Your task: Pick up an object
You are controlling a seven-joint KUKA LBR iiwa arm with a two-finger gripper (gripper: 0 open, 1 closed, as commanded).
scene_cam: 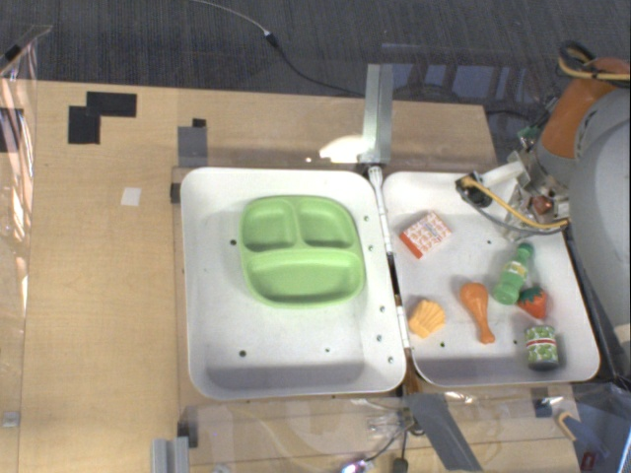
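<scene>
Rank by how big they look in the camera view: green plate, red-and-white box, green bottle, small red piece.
1. green plate
2. red-and-white box and green bottle, too alike to rank
3. small red piece

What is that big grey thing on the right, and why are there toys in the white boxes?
That grey thing with the orange band is a robot arm. At its end sits a gripper, the part it grabs with. The picture comes from one camera fixed above the bench, looking down at a slant.

The white boxes are two shallow bins side by side. The left bin holds a green plate with three sections. The right bin holds small play foods: a red and white packet, a yellow piece, an orange piece shaped a bit like a carrot, a green bottle, a red piece beside it, and a green can.

The robot's job is to pick one up. The gripper hangs over the right bin's far corner, and all six toys lie in the bin.
</scene>
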